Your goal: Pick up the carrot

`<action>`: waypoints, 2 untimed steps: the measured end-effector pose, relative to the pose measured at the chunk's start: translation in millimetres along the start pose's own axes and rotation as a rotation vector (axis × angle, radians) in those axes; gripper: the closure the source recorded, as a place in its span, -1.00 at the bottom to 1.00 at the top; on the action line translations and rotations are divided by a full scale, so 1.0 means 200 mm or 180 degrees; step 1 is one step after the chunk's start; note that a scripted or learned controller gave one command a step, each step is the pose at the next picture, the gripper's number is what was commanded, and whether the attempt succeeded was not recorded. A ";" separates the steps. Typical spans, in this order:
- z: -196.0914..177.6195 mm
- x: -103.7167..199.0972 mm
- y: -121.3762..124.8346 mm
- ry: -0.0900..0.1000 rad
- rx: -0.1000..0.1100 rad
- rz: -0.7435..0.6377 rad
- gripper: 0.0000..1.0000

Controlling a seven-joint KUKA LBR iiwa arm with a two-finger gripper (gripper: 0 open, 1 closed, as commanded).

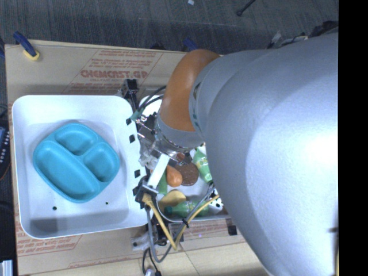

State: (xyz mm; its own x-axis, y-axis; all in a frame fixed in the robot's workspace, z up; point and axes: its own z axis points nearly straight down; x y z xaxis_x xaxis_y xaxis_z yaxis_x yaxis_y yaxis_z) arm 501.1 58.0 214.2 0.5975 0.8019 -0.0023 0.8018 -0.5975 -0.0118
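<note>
Glossy blue plastic tray [76, 161]; smooth white bin [23, 154]; printed cardboard [109, 68].

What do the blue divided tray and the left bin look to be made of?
Blue divided tray: probably moulded plastic, with uniform colour, rounded compartment walls and a soft sheen. Left bin: seemingly thin white plastic, smooth and slightly glossy, with rounded corners; the look alone leaves coated metal possible.

Dark carpet floor [86, 7] beyond cardboard-topped bench [109, 65]
</note>
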 end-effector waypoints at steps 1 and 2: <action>-0.29 0.35 0.10 -0.0016 -0.0023 -0.2375 1.00; -0.25 0.73 -0.18 -0.0013 -0.0017 -0.2302 1.00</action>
State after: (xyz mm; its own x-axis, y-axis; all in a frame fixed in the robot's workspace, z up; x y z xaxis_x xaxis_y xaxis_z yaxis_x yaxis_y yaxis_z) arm 559.7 196.9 264.2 -0.0827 0.9966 0.0003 0.9966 0.0827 -0.0069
